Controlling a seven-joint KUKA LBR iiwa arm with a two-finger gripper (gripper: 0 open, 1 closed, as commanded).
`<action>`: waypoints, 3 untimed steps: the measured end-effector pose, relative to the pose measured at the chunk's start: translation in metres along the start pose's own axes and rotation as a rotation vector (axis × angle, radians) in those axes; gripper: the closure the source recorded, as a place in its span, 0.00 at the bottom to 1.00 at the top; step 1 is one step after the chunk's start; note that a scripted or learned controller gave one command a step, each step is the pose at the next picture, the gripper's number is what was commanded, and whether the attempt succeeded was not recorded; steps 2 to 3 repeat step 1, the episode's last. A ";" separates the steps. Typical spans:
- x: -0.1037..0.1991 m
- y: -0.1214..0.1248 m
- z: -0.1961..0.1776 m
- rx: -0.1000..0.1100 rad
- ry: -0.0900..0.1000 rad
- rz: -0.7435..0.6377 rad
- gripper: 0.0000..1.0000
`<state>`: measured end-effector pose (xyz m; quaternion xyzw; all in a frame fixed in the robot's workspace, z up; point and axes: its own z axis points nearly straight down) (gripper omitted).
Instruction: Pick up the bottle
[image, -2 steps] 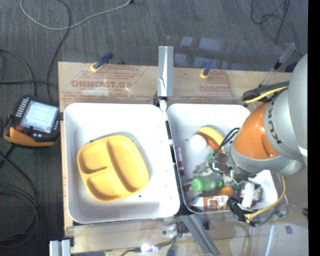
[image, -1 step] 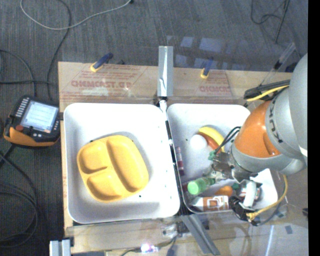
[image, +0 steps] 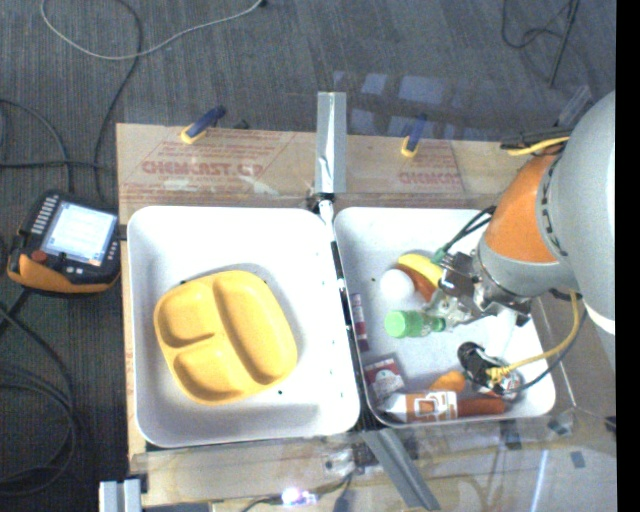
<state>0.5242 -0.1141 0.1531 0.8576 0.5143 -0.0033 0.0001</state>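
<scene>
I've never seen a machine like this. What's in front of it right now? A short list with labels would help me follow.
left bin: shallow white bin holding a yellow divided plastic plate
right bin: shallow white bin with several small items
bottle: clear bottle with a green cap, lying on its side in the right bin
near the bottle: a yellow and white rounded object, just above it in the view
arm: grey arm with an orange band, reaching over the right bin
gripper: two-finger gripper, at the bottle's right end
grip: cannot tell

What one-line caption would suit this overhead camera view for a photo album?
Robot gripper reaches over a green-capped bottle in the cluttered right bin; yellow tray sits in the left bin.
</scene>
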 end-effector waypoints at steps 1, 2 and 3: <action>0.060 0.004 -0.072 -0.002 -0.001 0.079 1.00; 0.060 0.004 -0.072 -0.002 -0.001 0.079 1.00; 0.060 0.004 -0.072 -0.002 -0.001 0.079 1.00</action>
